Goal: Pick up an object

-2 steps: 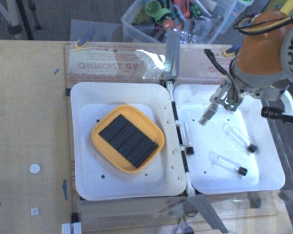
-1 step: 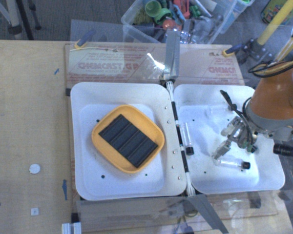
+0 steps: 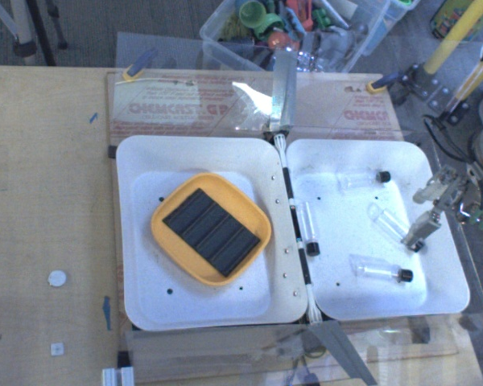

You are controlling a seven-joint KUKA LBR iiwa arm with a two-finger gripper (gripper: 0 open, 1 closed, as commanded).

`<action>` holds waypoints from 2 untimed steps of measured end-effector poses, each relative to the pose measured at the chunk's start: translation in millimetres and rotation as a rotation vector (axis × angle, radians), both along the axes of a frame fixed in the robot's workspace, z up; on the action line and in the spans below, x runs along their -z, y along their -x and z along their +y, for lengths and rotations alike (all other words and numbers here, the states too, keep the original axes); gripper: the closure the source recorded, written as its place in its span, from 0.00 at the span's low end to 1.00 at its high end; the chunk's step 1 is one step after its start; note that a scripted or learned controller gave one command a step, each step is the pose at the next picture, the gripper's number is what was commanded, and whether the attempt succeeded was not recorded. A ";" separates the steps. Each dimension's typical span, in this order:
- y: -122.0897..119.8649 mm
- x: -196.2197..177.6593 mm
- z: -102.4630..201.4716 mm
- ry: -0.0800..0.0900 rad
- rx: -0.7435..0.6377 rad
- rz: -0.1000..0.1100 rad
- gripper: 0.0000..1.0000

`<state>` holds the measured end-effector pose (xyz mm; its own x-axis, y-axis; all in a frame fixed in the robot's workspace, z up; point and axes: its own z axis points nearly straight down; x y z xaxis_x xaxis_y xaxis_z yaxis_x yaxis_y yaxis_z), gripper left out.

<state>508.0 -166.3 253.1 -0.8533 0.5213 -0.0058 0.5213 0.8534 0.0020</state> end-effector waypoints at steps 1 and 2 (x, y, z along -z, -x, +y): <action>-1.0 63.8 83.2 -0.001 -0.068 0.002 0.00; -3.1 53.1 83.2 -0.001 -0.066 -0.005 1.00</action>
<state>511.1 -83.2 200.0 -0.8860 0.4635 -0.0098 0.4635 0.8861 0.0058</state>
